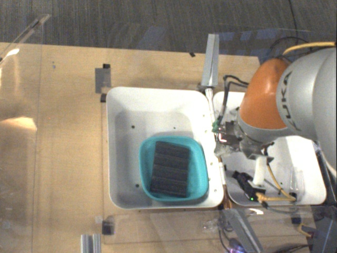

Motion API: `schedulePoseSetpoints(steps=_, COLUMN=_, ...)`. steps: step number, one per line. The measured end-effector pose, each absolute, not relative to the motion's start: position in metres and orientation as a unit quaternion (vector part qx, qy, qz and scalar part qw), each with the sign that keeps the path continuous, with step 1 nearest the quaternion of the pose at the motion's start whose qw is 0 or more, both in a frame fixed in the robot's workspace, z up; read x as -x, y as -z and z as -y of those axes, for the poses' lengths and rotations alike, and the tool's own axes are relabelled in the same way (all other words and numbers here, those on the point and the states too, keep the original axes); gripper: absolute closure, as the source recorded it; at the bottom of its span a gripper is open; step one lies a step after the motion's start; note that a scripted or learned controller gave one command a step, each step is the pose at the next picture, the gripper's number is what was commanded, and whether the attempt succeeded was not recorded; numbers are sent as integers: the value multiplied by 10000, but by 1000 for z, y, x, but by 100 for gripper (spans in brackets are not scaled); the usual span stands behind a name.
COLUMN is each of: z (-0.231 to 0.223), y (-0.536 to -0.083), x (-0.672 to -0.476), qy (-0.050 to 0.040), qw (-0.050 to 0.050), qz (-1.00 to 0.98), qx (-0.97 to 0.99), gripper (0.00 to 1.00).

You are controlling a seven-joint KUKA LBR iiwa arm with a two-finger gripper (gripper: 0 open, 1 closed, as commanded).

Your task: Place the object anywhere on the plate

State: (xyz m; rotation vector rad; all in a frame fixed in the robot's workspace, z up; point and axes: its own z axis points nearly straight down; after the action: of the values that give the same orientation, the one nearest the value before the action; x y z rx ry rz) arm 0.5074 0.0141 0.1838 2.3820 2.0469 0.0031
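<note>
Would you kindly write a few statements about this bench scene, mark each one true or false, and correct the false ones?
1. The teal plate sits in the left bin. True.
2. The dark ridged block lies on the bare wooden bench. False: it rests on the teal plate.
3. The arm hangs over the right bin. True.
4. The plate is square and red. False: it is teal, a rounded rectangle.
5. The dark ridged block lies within the plate's rim. True.
6. The two bins sit at opposite ends of the bench. False: they stand side by side, edges close together.
</note>
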Motion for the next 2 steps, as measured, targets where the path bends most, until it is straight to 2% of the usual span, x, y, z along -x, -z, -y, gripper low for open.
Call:
schedulePoseSetpoints(steps=1, z=-38, y=-185, x=-519, qy=-20, qw=12, qz=-6855, qx=-7281, gripper=100)
schedulePoseSetpoints(steps=2, z=-37, y=-185, x=-519, qy=-20, qw=11, qz=-6854, qx=-7282, gripper=0)
